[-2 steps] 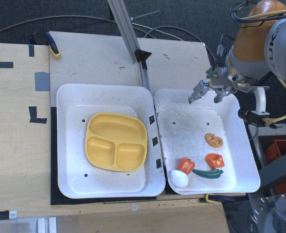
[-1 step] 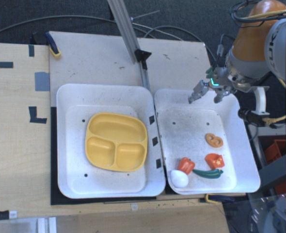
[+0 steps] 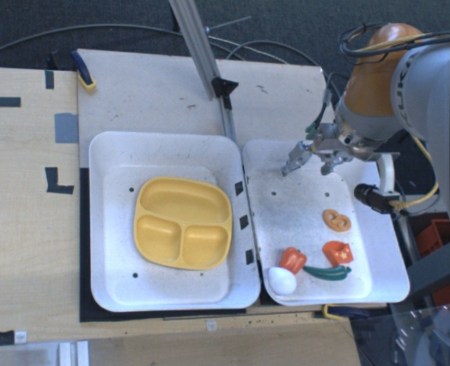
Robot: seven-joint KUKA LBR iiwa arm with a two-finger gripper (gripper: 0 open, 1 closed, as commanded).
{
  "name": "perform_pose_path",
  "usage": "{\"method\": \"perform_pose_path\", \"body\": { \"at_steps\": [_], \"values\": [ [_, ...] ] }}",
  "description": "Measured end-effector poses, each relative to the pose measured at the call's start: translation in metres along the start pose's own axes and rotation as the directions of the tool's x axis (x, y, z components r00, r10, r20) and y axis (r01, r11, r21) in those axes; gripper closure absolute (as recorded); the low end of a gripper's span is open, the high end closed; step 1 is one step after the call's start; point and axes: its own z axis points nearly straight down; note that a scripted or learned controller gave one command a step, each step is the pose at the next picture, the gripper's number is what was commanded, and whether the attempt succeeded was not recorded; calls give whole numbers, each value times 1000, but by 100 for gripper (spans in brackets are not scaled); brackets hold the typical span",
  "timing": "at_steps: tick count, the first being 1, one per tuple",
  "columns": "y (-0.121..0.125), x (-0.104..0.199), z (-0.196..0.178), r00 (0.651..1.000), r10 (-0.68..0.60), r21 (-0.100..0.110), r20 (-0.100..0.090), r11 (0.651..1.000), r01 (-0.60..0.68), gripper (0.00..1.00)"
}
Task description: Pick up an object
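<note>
A pale bench [image 3: 156, 90] fills the middle of the frame, with dark floor above it and a wooden board on the left; two shallow white bins sit side by side on it, the left bin [image 3: 103, 204] in the middle of the frame and the right bin [image 3: 286, 204] toward the right.

A yellow tray [image 3: 183, 222] with three sections lies flat in the left bin; nothing lies in its sections.

The small things are all in the lower right of the frame, bunched in the near part of the right bin; there is a brown pretzel [image 3: 335, 219], an orange block [image 3: 338, 252], a green pepper [image 3: 328, 273] lying just under the block and seeming to touch it, a red-orange piece [image 3: 292, 260], and a white egg [image 3: 281, 280] touching that piece at the bin's near corner. They sit loose and close together, so I think a grab at one could bump another.

The grey arm [image 3: 408, 75] comes in from the right edge; its gripper [image 3: 310, 161] hangs over the far, bare part of the right bin, well apart from the toys. Its two fingers are spread wide and nothing is between them; I think it is spread like that so it can fit around a toy.

The pretzel is the nearest thing and lies alone, so it looks like the easiest pick; nothing is picked up yet.
</note>
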Motion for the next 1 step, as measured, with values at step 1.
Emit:
{"method": "perform_pose_path", "body": {
  "at_steps": [1],
  "values": [
    [0, 1, 44, 1000, 0, 0, 1, 1000, 0, 0]
  ]
}}
